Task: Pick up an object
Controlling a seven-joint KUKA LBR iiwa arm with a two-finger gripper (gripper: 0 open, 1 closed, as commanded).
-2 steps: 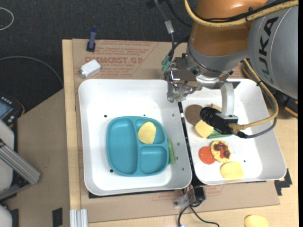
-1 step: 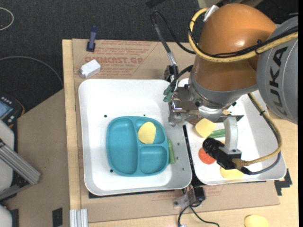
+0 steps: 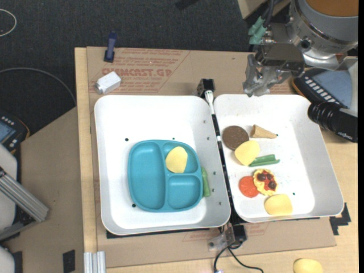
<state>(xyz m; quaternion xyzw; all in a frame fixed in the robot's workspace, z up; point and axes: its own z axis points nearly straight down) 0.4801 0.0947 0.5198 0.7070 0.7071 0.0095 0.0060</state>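
A dark carpeted floor point(image 3: 51, 27) surrounds the desk point(image 3: 142, 73), whose top is brown cardboard printed with red lettering. On its far left part lie a small blue clip point(image 3: 110, 47) and, just nearer, a small white block point(image 3: 108, 82). Two shallow white bins sit side by side, their inner rims touching along a black clamp point(image 3: 206, 87) at the far end.

The left bin point(image 3: 114, 124) holds a teal divided plate point(image 3: 165, 175). A yellow, lemon-shaped piece point(image 3: 177, 160) rests in the plate's far right compartment. A thin green piece point(image 3: 205, 183) lies just beside the plate's right edge, against the bin wall.

The right bin point(image 3: 307, 152) holds a cluster of toy food towards its left and near side. A brown round cookie point(image 3: 235, 136) sits farthest left, with a tan cone-shaped wedge point(image 3: 263, 132) just to its right. Nearer, a yellow round piece point(image 3: 247, 152) touches the cookie, and a green bean-like piece point(image 3: 265, 160) lies against its right side. Nearer still are a red disc point(image 3: 248, 186) and a small pizza-like piece point(image 3: 265, 180), touching each other. A yellow piece point(image 3: 278, 204) lies nearest the bin's near rim.

The tool point(image 3: 256, 87) hangs above the far rim of the right bin, well apart from the food, with nothing between its fingers; how far they are spread I cannot tell.
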